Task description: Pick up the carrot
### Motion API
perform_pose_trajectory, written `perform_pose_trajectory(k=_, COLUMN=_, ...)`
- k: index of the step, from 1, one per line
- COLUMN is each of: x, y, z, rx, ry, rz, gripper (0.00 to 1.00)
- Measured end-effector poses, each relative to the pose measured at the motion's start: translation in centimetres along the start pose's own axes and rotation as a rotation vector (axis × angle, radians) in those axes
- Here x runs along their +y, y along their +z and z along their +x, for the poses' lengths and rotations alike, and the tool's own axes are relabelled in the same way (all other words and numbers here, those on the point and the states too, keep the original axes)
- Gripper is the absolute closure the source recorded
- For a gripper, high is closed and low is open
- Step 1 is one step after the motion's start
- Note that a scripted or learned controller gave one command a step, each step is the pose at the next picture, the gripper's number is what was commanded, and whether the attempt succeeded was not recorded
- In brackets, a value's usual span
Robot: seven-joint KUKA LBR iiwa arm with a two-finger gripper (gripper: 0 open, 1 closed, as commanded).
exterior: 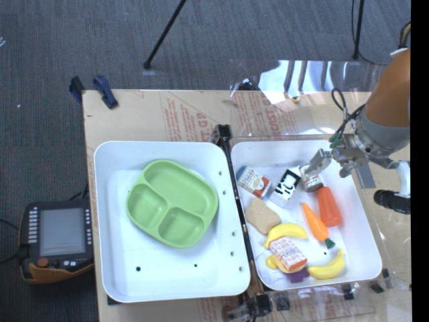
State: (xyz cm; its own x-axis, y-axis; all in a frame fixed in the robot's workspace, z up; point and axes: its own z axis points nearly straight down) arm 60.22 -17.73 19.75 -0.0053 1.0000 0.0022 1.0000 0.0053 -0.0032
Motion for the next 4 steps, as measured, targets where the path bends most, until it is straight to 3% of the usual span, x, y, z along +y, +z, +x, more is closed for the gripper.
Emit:
perform_pose_trajectory(k=1, x=-3.3, y=8.8, z=-1.0, rx=-0.008, ry=-0.018, rz=-0.027, gripper=0.0)
perform_pose_trajectory(k=2, x=-9.8, y=11.2, z=2.2, rx=0.001, ry=0.062, rz=0.004, gripper=0.0)
perform_pose_trajectory(k=3, x=-9.8, y=10.4, z=2.1, rx=0.003, ry=0.068, rz=0.005, gripper=1.0)
perform_pose_trajectory(k=4, x=-9.5, y=-2.3, z=7.5, rx=0.0, ry=0.4, rz=-0.003, gripper=1.0)
